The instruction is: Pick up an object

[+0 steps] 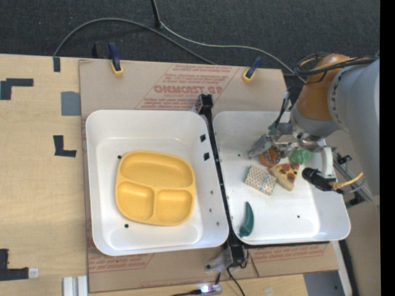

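Starting at the left edge of the bench point(37, 165), bare wood with a few dark tape marks, then the left bin point(92, 165), where a yellow divided plate point(155, 187) lies flat in the middle, well apart from the action. Across the dividing rim into the right bin point(290, 221): a teal pod-shaped toy point(247, 219) lies alone near the front left corner, and further back sits a tight cluster, with a patterned square point(260, 179), a red round piece point(270, 158), a pizza slice toy point(286, 175) touching the square, and a green piece point(301, 156) just beside it. The gripper point(279, 145) hangs right over the back of that cluster, above the red round piece, and that looks like the target; whether the gripper is spread or clenched I cannot tell from this angle, and nothing is visibly held. These look like small play-food pieces, so I'd judge them light, stiff and rather slick, apt to skid on the smooth white floor; the red piece is best pinched across its width, though its neighbours crowd it and could get nudged. The lone teal pod would be the easier take, gripped across its narrow middle. The arm point(355, 103) comes in over the right rim. Both bins rest on a cardboard sheet point(185, 85) held at the back edge by a clamp point(115, 63), with a cable point(185, 39) trailing over dark carpet behind; there's open floor in the right bin's front half.
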Robot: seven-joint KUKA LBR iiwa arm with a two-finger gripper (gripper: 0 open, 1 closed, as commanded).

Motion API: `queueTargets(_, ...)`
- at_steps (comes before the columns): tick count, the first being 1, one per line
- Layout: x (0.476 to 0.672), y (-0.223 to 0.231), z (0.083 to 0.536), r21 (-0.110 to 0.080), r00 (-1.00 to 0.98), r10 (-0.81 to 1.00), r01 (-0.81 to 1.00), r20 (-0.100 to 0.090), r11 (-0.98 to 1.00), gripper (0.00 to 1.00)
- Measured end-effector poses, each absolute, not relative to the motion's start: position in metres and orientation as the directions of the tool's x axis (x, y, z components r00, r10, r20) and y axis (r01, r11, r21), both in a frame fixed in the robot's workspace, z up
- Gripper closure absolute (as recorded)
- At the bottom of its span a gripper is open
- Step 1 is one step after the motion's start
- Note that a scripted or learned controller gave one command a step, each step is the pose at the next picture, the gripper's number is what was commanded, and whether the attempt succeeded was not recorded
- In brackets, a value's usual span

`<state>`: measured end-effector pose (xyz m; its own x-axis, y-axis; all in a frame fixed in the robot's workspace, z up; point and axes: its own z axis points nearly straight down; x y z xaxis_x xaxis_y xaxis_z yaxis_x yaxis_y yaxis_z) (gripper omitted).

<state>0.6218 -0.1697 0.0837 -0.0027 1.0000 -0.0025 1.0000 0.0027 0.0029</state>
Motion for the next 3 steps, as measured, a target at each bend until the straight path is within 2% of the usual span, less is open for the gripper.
queueTargets(1,0.623,-0.17,0.097,0.004,-0.003,1.0,1.0,-0.003,0.003,1.0)
queueTargets(3,0.609,-0.18,0.194,0.002,-0.001,1.0,1.0,-0.001,0.001,1.0)
